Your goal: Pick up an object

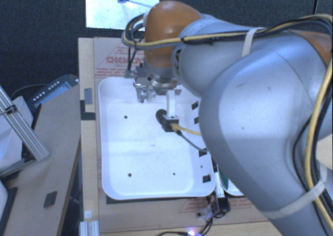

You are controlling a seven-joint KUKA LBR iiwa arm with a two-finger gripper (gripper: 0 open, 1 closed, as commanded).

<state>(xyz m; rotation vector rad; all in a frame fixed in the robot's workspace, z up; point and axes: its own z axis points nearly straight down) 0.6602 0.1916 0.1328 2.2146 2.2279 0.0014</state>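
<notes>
Over the far edge of the left bin (106, 141), roughly mid-edge, I see the hand (147, 93) pointing down. Can't tell from here whether it's open or closed, or whether it has hold of anything. The arm (260, 104) covers most of the right bin (235, 190). Object I can make out: a green thing (222, 180) at that bin's near left corner, mostly hidden; can't tell what it is.
</notes>
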